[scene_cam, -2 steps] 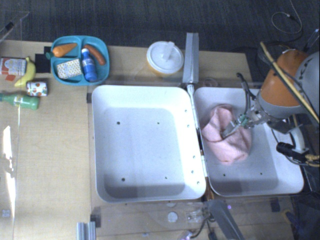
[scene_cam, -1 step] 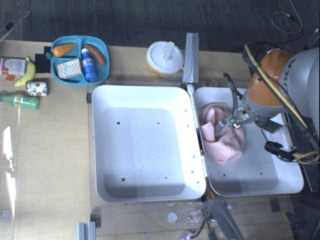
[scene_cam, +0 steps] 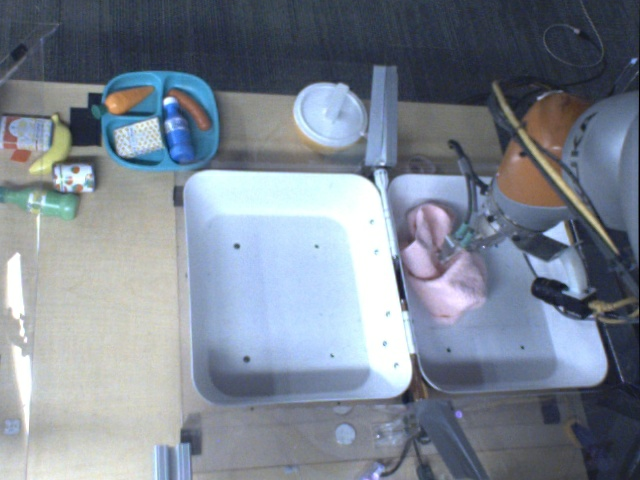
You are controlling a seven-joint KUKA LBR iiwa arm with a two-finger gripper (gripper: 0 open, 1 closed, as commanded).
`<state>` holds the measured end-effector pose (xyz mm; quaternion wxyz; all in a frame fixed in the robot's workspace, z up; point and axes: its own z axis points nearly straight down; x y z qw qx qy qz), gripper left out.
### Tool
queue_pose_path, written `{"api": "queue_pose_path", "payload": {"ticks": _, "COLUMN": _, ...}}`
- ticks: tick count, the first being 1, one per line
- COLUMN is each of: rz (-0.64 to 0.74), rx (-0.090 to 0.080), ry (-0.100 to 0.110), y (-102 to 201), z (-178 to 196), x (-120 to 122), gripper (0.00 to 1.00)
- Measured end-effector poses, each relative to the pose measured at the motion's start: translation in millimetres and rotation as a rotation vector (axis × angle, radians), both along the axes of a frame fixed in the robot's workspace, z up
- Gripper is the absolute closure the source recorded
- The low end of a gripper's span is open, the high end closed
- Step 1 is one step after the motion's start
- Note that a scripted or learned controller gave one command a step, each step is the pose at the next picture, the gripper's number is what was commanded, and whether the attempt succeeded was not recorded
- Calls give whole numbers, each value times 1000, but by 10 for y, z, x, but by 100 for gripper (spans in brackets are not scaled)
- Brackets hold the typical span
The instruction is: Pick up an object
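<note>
The wooden bench (scene_cam: 90,308) bears two white bins; the left bin (scene_cam: 290,288) offers wide bare floor. In the right bin (scene_cam: 500,338), a crumpled pink cloth (scene_cam: 440,263) lies against the left wall, the gripper (scene_cam: 462,240) touching it; finger spread: cannot tell

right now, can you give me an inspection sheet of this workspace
surface: wooden bench bearing a left bin and a right bin, side by side
job's things: pink cloth bunched in the right bin's left half
clutter: blue divided tray of toy food, banana, small can, green bottle, lidded cup, all outside the bins
grippers: gripper low over the pink cloth; state of jaws cannot be told
cables: yellow hose along the arm
surroundings: dark floor beyond the bench
</note>
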<state>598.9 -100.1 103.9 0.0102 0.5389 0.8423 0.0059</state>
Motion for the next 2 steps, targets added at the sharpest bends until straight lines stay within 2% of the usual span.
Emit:
{"api": "queue_pose_path", "payload": {"ticks": 1, "rz": -167, "rx": 2, "ry": 18, "y": 403, "z": 823, "x": 711, "gripper": 100}}
{"api": "queue_pose_path", "payload": {"ticks": 2, "rz": -4, "rx": 0, "ry": 18, "y": 273, "z": 981, "x": 709, "gripper": 100}}
